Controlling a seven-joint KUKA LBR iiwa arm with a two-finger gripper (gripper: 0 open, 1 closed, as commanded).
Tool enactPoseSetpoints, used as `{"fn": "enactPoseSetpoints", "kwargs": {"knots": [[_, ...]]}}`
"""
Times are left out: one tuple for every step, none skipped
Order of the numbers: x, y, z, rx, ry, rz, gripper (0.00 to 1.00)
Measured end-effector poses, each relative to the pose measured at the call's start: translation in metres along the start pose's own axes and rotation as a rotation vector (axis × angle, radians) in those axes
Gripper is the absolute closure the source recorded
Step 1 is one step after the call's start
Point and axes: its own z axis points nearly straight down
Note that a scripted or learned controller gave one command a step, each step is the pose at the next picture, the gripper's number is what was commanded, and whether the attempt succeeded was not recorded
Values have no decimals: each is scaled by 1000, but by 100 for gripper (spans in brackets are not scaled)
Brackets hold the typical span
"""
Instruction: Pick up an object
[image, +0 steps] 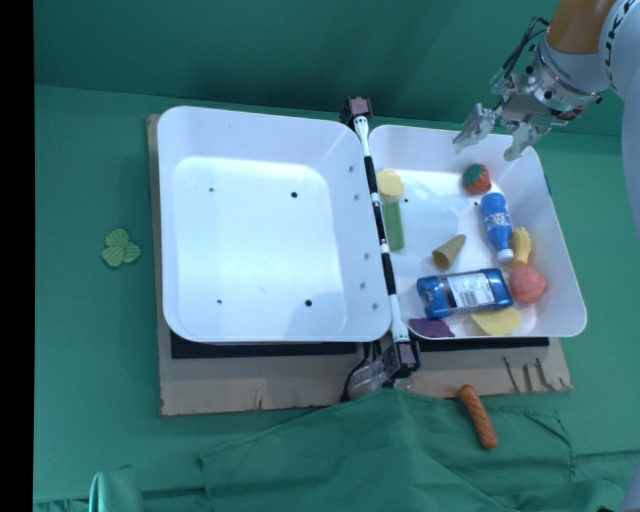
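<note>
Red with a green cap, the small strawberry-shaped toy (476, 178) lies near the far wall of the right-hand shallow white plastic bin (565, 300), and it looks the likeliest target, since the grey two-finger gripper (495, 138) hangs just above and behind it with its fingers spread apart and nothing between them. The step in hand is the approach — a descent onto one object. To do it well, I judge the fingers should come down straddling the strawberry squarely, one each side, keeping off the bin's far rim and off the blue bottle with a white cap (495, 225) lying just beside it. The toy is round and probably slick, so closing low on its widest part seems wiser than pinching the top. The other pieces — a tan cone (448, 250), a blue can with a white label (464, 291), a pink ball (527, 283), a green stick with a yellow tip (392, 212) — sit nearer the front, well apart from the gripper. The left bin (180, 300) plays no part.
</note>
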Motion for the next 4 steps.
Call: {"fn": "enactPoseSetpoints", "kwargs": {"knots": [[7,-58,64,8,1,2,0],[7,-55,60,0,-1,0,0],[15,-51,113,-4,-2,-1,0],[37,-139,108,-17,-4,3,0]]}}
